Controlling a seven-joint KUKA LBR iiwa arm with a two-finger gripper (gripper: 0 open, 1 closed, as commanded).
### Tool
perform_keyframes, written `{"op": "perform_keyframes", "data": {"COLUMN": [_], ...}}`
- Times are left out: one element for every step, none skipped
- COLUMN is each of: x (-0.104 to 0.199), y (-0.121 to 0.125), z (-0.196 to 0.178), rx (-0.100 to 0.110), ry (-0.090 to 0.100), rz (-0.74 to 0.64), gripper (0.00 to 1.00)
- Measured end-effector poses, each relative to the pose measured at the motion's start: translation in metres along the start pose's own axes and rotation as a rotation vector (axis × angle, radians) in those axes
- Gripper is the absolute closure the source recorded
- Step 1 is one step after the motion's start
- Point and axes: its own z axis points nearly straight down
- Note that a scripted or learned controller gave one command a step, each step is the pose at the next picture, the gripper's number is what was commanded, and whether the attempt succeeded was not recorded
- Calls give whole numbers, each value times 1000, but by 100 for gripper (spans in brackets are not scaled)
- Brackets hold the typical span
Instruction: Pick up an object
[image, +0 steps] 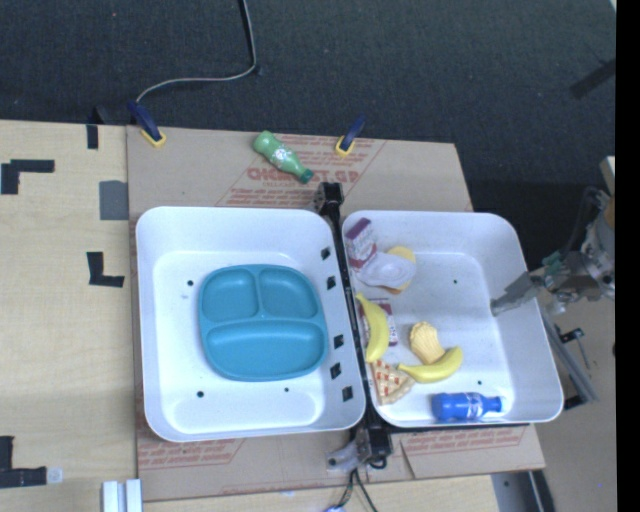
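Note:
The right bin (500, 240) holds several objects. Two bananas lie in it, one (375, 328) along its left wall and one (434, 368) lower down. A yellow corn-like piece (425, 341) sits between them. A blue bottle (462, 405) lies on its side near the front wall. A waffle-like slice (387, 380) and a white and pink packet (378, 268) lie on the left side. My gripper (508, 296) hangs at the bin's right rim, above the wall and apart from every object.
The left bin (165, 240) carries a blue divided plate (262, 322). A green bottle (282, 157) lies on the cardboard behind the bins, beside two yellow-and-blue clamps (148, 124). The arm's body (585, 265) stands at the right edge of the view.

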Motion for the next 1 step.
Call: {"op": "perform_keyframes", "data": {"x": [49], "y": [4], "z": [85], "rx": [2], "ry": [1], "rz": [-1], "gripper": [0]}}
